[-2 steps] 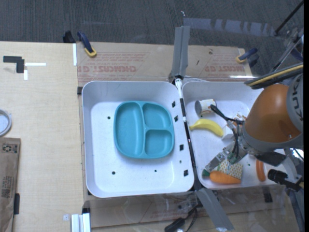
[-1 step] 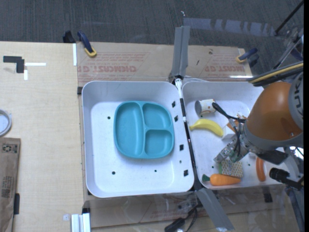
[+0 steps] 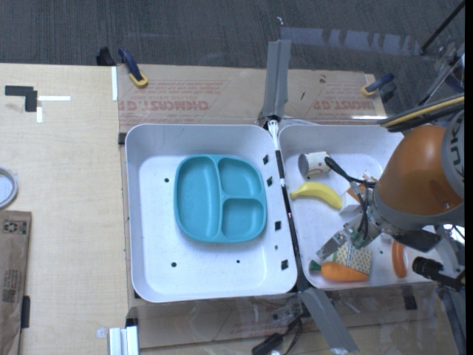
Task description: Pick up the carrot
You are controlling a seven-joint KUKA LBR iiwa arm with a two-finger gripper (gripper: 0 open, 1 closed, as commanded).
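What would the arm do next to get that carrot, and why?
Probably a short move toward the bin's front edge, then down. The carrot lies at the near wall of the right bin, and the gripper sits just behind it over a patterned packet, with nothing seen between its fingers.

Dark grey carpet (image 3: pixel 185 17) runs behind the pale wooden bench (image 3: pixel 59 198), with cardboard (image 3: pixel 207 95) lying on the bench.

Teal plate (image 3: pixel 220 198) in left bin (image 3: pixel 148 220); carrot (image 3: pixel 344 273), banana (image 3: pixel 318 194) in right bin (image 3: pixel 336 135); tool (image 3: pixel 341 240) above carrot.
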